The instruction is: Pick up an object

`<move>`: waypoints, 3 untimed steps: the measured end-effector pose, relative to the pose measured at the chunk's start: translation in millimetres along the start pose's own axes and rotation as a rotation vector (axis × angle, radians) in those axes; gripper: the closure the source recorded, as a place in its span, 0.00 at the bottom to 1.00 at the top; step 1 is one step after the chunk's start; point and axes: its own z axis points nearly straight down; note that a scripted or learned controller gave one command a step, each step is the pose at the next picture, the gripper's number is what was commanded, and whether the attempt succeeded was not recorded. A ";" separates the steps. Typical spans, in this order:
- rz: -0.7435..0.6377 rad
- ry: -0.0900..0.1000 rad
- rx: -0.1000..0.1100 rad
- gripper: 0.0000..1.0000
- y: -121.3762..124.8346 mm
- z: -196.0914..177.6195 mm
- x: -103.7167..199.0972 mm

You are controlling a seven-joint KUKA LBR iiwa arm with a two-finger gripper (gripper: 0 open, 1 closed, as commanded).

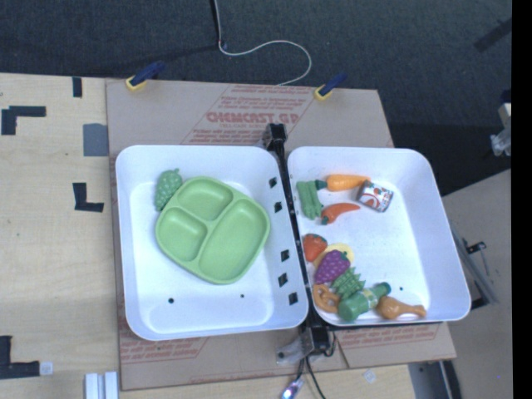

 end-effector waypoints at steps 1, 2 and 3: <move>-0.001 0.000 0.005 1.00 7.0 42.3 -77.8; -0.008 -0.002 -0.001 1.00 8.3 28.7 -74.2; -0.009 -0.004 -0.001 1.00 8.9 18.5 -73.9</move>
